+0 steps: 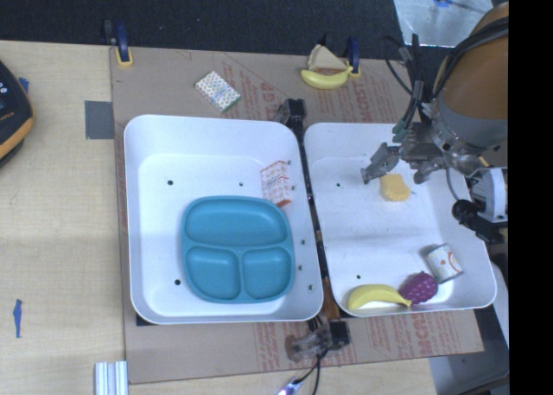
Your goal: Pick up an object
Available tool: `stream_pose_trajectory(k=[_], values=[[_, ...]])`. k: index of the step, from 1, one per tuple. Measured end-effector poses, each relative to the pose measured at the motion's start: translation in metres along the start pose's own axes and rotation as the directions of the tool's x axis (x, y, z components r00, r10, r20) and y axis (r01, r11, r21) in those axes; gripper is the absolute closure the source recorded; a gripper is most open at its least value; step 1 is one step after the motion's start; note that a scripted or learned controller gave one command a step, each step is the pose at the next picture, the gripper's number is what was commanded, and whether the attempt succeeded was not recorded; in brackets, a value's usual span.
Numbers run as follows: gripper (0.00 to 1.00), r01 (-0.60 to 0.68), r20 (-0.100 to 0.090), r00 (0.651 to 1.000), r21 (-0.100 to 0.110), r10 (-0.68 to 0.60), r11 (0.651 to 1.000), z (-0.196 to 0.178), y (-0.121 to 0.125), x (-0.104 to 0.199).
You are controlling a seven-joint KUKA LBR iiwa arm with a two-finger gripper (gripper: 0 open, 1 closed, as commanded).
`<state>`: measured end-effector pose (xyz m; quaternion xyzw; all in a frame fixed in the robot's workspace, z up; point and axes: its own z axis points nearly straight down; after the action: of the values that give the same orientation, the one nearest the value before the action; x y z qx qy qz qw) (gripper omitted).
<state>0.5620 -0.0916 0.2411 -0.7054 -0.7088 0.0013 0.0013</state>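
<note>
My gripper (400, 168) hovers over the right bin (346, 246), fingers spread open, one fingertip (373, 170) to the left and one to the right of a small yellow chunk (396, 188). That chunk lies on the bin floor just below the fingers, not held. Near the bin's front edge lie a yellow banana (377, 297), a purple grape bunch (418, 287) and a small white cup (441, 261). The left bin (155, 168) holds a blue divided plate (238, 248) and a small red-and-white packet (276, 182).
Outside the bins, on the brown board, a patterned packet (217, 90) lies at the back left and a banana with a sandwich slice (326, 71) at the back. A dark device (10, 112) sits at the far left edge. Cables hang near the arm.
</note>
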Motion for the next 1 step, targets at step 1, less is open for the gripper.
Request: stream_pose_trajectory(k=[1], values=[[0.00, -0.001, 0.003, 1.000, -0.001, 0.001, 1.000, 0.0251, 0.0312, -0.0440]])
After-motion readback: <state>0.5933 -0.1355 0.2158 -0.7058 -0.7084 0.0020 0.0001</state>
